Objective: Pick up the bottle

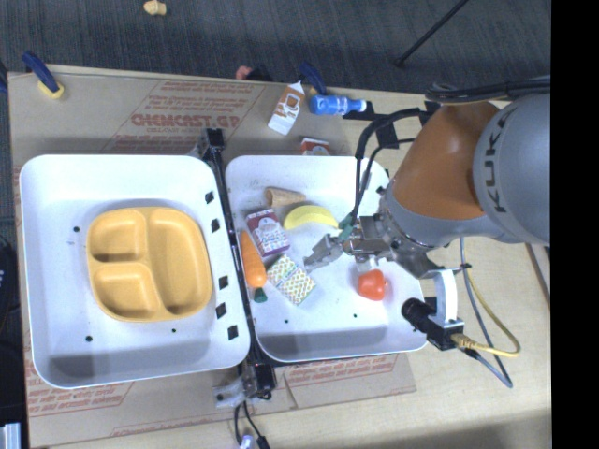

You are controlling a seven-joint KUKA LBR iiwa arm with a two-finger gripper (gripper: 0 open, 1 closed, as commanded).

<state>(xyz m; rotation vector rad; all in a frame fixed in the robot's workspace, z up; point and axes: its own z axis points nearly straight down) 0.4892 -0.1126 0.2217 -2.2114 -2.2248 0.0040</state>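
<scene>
- gripper is seen low over the right bin, reached in from the right on the grey arm with its orange band.
- two metal fingers are spread apart with nothing between them; nothing is grasped.
- the fingertips are placed just below the banana and just above and right of the patterned packet; whether either is touched cannot be told.
- one bottle, blue with a pale cap end, is found lying on its side on the cardboard beyond the right bin's far rim, outside both bins and well apart from the gripper.
- two white bins are counted, set side by side.
- one yellow divided tray with three compartments is held in the left bin.
- six things are counted in the right bin: one yellow banana, one orange carrot, one red tomato-like ball, one dark red carton, one patterned packet and one brown cone.
- one small white carton is seen on the cardboard just left of the bottle.
- two blue clamps are seen at the bench's far edge, one at the left corner and one near the bottle.
</scene>
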